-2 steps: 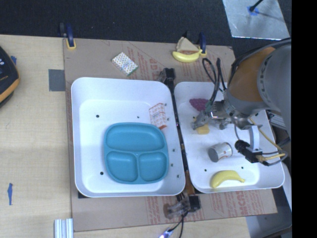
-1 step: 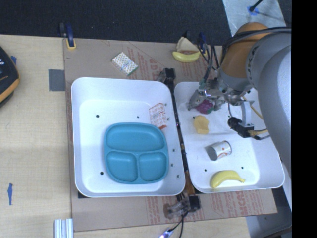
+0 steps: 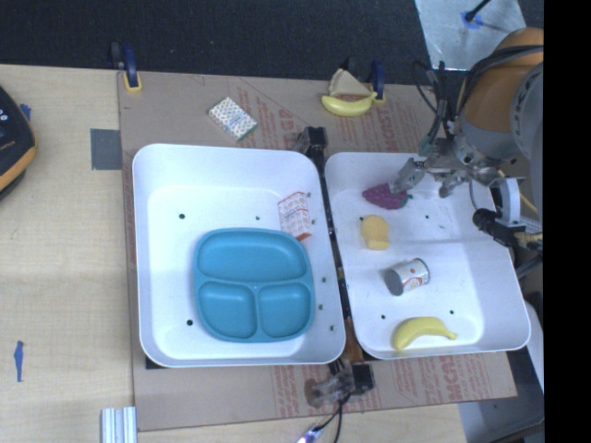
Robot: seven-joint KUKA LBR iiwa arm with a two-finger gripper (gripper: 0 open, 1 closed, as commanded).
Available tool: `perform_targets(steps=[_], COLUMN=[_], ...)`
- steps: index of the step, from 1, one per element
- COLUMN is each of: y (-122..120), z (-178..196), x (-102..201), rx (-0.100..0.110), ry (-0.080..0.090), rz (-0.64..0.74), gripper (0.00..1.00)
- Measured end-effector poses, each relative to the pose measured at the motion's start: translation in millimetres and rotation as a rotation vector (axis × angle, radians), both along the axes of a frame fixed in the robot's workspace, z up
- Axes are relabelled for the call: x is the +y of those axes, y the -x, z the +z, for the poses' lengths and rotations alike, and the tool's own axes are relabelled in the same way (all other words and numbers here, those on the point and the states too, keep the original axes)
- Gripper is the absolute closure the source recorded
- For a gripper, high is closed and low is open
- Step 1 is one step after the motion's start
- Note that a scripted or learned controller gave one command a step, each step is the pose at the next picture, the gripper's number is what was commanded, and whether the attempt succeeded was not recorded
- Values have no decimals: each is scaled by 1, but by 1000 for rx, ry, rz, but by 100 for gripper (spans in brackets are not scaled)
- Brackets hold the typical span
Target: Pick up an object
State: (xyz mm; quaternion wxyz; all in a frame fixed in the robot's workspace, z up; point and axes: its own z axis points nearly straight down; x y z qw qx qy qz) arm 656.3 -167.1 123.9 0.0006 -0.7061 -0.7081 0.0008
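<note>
Step in hand looks like the approach/reach: the gripper (image 3: 427,178) hangs over the far end of the right bin (image 3: 499,326), fingers spread wide w/ nothing between them. One finger (image 3: 406,177) is just beside the purple object (image 3: 385,196), prob. the target; contact can't be told.

Next move calls for centring over the purple object, dropping to the bin floor, then closing on it, w/o nudging it toward the bin wall.

The purple object is small, flat-ish, irregular, dark magenta, lying at the far left of the right bin. Nearer sit a yellow block (image 3: 375,232), a grey cup (image 3: 407,276) on its side and a banana (image 3: 423,332).
</note>
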Motion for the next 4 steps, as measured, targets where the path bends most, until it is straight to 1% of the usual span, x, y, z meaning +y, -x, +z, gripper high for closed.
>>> perform_targets(steps=[1, 2, 3, 4], y=[0, 53, 8, 74], z=[-32, -32, -37, -32], x=[25, 65, 53, 64], rx=[2, 2, 35, 2], ry=[0, 0, -7, 0], rz=[2, 2, -5, 2], gripper=[0, 0, 0, 0])
